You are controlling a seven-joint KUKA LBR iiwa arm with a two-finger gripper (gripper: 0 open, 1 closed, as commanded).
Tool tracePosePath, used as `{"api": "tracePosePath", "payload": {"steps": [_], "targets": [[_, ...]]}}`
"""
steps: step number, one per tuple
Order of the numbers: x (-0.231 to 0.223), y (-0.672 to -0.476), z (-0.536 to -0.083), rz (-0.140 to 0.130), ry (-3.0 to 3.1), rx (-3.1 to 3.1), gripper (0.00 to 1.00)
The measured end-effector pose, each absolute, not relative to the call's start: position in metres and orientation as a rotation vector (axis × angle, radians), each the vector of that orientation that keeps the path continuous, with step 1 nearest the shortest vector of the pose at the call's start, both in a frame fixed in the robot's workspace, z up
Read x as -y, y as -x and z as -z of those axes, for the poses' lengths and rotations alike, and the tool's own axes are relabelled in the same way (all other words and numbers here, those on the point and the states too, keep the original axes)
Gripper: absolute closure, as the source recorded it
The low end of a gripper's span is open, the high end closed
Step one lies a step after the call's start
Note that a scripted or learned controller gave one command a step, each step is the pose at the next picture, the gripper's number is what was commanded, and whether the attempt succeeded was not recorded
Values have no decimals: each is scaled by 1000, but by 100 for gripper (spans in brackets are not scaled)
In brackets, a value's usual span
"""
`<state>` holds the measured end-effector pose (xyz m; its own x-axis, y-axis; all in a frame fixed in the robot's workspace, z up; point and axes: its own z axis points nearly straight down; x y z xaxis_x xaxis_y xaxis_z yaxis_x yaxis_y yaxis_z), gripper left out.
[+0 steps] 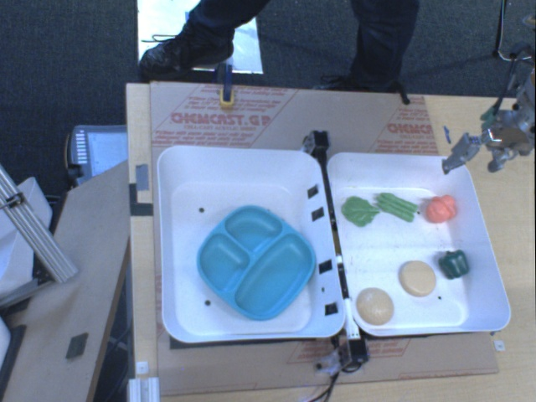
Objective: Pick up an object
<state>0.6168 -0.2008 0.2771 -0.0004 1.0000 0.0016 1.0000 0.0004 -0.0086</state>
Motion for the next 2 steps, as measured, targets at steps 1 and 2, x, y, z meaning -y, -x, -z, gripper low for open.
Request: {"api": "tracePosePath", "payload": {"steps": [1,2], "targets": [[200,-619,-284,1,2219,2227,0],[198,-618,-242,-1,2219,2223,0]]}}
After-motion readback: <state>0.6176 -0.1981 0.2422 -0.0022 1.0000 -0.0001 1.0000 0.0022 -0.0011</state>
